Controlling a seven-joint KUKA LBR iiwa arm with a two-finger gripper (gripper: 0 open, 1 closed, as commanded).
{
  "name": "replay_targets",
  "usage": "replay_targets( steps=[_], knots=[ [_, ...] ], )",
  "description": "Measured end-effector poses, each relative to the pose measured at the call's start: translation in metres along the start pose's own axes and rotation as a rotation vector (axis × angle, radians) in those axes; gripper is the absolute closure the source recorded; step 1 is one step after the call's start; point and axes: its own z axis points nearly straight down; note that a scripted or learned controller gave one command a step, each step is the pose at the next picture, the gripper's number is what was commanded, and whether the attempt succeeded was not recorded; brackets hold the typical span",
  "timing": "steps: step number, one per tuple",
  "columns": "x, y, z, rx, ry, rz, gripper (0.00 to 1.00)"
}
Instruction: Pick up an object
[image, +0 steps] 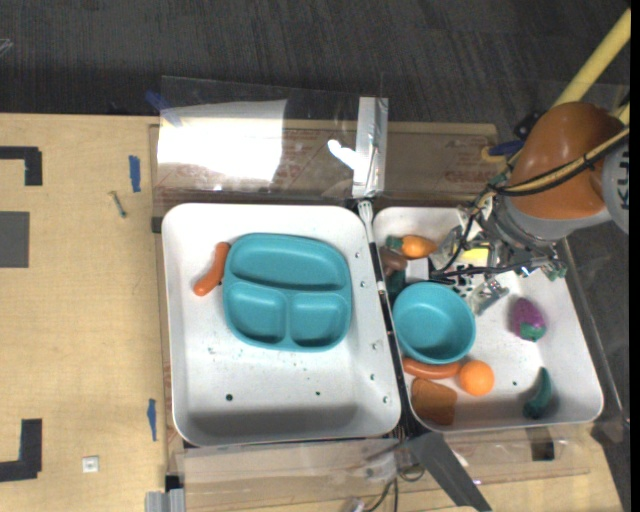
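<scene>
The right bin (580, 345) holds a teal bowl (433, 321), an orange ball (477, 378), an orange sausage-shaped toy (428, 368), a brown piece (433, 400), a purple toy (529, 318), a dark green toy (540, 394) and an orange-and-green carrot-like toy (413, 246) at the back. My gripper (478, 272) reaches down into the back of this bin, just behind and to the right of the bowl. Cables and metal parts hide its fingertips.
The left bin (190, 370) carries a teal divided plate (287, 291) with an orange sausage-shaped toy (211, 269) against its left side. A clear plastic sheet (265, 150) stands behind the bins. The tan bench (70, 330) extends to the left.
</scene>
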Motion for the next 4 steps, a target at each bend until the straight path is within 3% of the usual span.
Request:
replay_targets(
  steps=[1,2,3,4],
  knots=[
    [0.002,-0.061,0.023,-0.015,0.033,0.07,0.0],
    [0.033,-0.037,0.022,-0.016,0.035,0.12,0.0],
    [0.019,0.01,0.021,-0.012,0.034,0.188,0.0],
    [0.016,0.01,0.012,-0.011,0.028,0.187,1.0]
  ],
)
